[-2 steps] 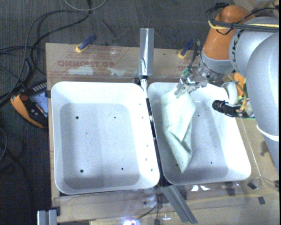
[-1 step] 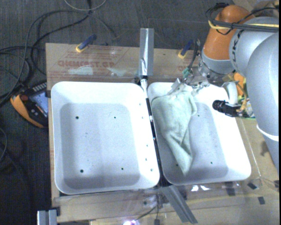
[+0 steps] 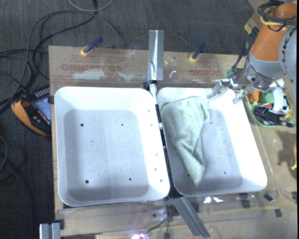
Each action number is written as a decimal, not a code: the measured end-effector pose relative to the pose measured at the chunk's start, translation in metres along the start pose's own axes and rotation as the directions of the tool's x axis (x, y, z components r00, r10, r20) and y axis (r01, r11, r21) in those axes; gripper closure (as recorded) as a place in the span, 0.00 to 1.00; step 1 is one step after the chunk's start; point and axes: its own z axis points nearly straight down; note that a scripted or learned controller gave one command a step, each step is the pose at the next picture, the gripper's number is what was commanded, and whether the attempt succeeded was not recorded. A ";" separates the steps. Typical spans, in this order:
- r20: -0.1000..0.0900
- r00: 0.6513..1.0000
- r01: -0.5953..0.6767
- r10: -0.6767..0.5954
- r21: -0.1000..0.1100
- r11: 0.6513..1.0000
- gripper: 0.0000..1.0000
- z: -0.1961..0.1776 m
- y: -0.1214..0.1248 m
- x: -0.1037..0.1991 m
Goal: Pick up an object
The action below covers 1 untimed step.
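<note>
A pale green cloth (image 3: 189,131) lies crumpled in the right bin (image 3: 239,148), stretching from its far-left corner down toward the near middle. My gripper (image 3: 225,90) hangs over the right bin's far edge, just right of the cloth's upper corner. Its two fingers are spread apart with nothing between them. The grey arm with its orange band reaches in from the upper right.
The left bin (image 3: 109,143) sits beside the right one, split by a metal divider post (image 3: 155,54). Two clamps (image 3: 91,46) hold the board's far edge. Cables and an orange device (image 3: 32,113) lie left of the bench. Clutter sits right of the right bin.
</note>
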 end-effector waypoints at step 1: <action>0.000 0.918 0.397 -0.397 -0.005 0.918 0.00 0.103 -0.007 -0.030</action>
